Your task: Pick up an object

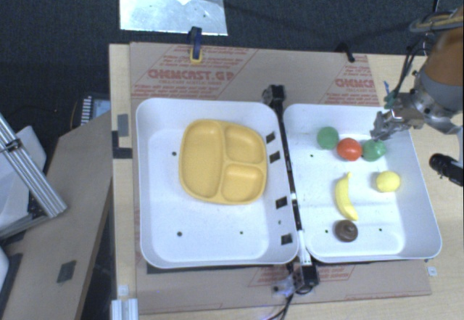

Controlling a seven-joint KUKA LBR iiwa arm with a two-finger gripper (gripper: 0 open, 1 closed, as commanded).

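I'm hovering my jaws (382, 128), can't tell if they're parted or clenched, right over the green ball (374, 151) touching the red tomato (349, 149), so I'm risking nudging both away.

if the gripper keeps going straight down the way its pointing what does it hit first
Most likely the green ball just below the gripper, beside the red ball in the right bin. Height above it is unclear from this slanted view.
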